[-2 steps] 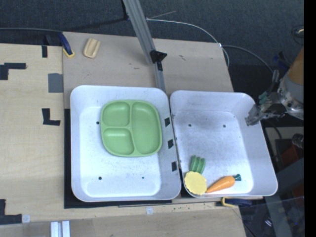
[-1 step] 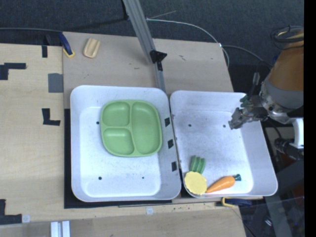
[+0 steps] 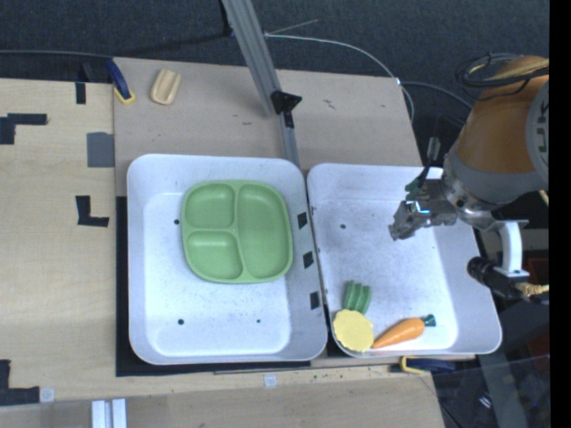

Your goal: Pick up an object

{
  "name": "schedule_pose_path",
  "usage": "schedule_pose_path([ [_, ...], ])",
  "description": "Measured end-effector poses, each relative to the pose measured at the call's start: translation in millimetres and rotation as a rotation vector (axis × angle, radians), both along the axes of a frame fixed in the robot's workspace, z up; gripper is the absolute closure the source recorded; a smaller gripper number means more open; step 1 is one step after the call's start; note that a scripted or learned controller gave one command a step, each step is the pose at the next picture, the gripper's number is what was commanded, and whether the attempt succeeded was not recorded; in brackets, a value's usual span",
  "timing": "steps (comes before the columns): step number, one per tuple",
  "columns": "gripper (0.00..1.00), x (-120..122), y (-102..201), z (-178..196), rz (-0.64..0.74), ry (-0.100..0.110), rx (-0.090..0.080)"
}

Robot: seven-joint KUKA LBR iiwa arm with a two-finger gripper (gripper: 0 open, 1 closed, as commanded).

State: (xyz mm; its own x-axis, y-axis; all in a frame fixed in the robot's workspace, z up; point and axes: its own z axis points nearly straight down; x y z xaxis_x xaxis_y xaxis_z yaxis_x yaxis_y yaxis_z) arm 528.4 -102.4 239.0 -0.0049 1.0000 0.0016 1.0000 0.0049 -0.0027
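Observation:
In the right bin [image 3: 375, 194], near its front edge, lie a yellow round piece [image 3: 353, 330], a green ridged piece [image 3: 357, 296] just behind it, and an orange toy carrot [image 3: 400, 331] to their right. My gripper [image 3: 403, 226] hangs over the right bin's middle right, well behind those toys, with nothing visible between its fingers. The grey arm with its orange band [image 3: 500, 141] comes in from the right.
The left bin [image 3: 143, 239] holds a green divided plate [image 3: 237, 231]. A grey metal pole [image 3: 259, 52] slants across the bench behind the bins. A small tan block [image 3: 165, 86] and a blue-yellow item [image 3: 119, 80] lie on the bench at the back left.

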Motion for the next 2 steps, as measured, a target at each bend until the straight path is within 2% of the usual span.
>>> schedule_pose_path([
  [2,1.0,-5.3,114.5,-22.5,0.002,0.001,0.0],
])
